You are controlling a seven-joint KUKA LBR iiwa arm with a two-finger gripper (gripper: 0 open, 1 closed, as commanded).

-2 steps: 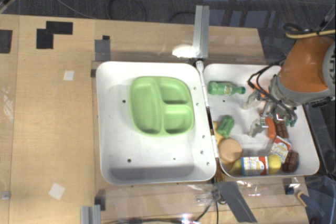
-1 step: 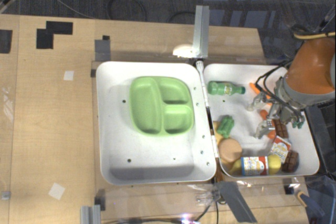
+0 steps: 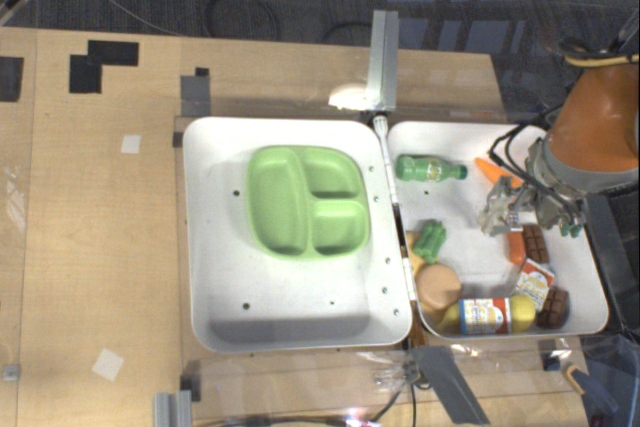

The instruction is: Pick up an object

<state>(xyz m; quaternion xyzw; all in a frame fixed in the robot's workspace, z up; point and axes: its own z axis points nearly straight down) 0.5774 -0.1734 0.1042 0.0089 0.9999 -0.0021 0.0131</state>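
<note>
My gripper (image 3: 528, 215) hangs over the right side of the right bin (image 3: 455, 205), below the arm's orange band. Just under it lie a small orange-red piece (image 3: 516, 245) and a brown chocolate bar (image 3: 536, 242). An orange carrot (image 3: 495, 170) lies just up and left of it. I see nothing lifted. A green bottle (image 3: 428, 169) lies at the bin's far left. A green toy piece (image 3: 430, 240), a tan round item (image 3: 438, 285) and a yellow labelled bottle (image 3: 487, 315) sit along the near left.
A small red-and-white carton (image 3: 535, 280) and a dark brown item (image 3: 553, 307) rest in the right bin's near right corner. The left bin (image 3: 210, 245) holds a green divided plate (image 3: 305, 200). A metal post (image 3: 383, 65) stands behind the seam between the bins.
</note>
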